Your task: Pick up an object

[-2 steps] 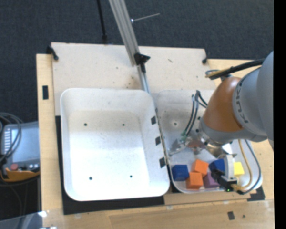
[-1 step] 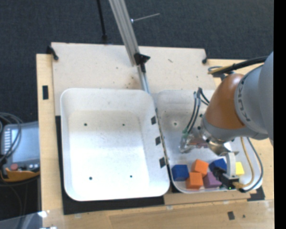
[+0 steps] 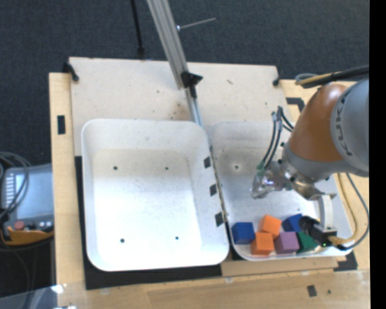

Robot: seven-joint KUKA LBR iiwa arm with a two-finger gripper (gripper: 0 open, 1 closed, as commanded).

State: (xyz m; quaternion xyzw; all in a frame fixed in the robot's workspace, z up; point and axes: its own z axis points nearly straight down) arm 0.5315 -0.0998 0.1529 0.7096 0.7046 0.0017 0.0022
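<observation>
Blocks all jammed into the right bin's 6 o'clock corner, probably slid there down the slope. Hovering just up at 11 o'clock from the pile: gripper, nothing in it, can't tell how far apart the fingers are. Looks like lining up for a grab. Left bin at 9 o'clock.

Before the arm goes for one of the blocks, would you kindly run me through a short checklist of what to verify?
1. Blocks present in the right bin: ok; blue block, two orange blocks, purple block, green block.
2. Blocks spaced apart for grasping: not ok; they cluster against the near wall.
3. Hand above the cluster: not ok; it sits further back.
4. Hand ready to grasp: cannot tell.
5. Cables free of the blocks: ok.
</observation>
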